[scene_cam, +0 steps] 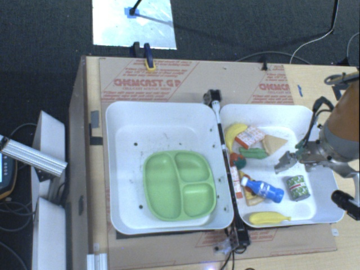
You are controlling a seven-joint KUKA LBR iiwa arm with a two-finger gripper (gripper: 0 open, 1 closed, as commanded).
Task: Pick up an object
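Arm: grey, with an orange band, reaching in from the right edge over the right bin (pixel 304 112).
Jaws (pixel 284 162): hanging over the middle of the right bin, just left of the green can; the fingers point left and look slightly spread, with nothing between them.
Green can (pixel 297 188): lying in the right bin, just below and right of the jaws, apart from them.
Blue bottle (pixel 264 190): lying on its side with a white cap, left of the green can, near the bin's divider side.
Banana, lower (pixel 269 219): along the front wall of the right bin, below the bottle.
Banana, upper (pixel 235 133): at the back left of the right bin, beside a red and white box (pixel 250 138).
Tan wedge (pixel 274 144): right of the box, behind the jaws.
Green and red bits (pixel 247 154): small toy pieces left of the jaws, too jumbled to name.
Left bin (pixel 121 122): holds a green divided plate (pixel 180 184) with three compartments.
Tabletop (pixel 169 80): brown printed board under both bins.
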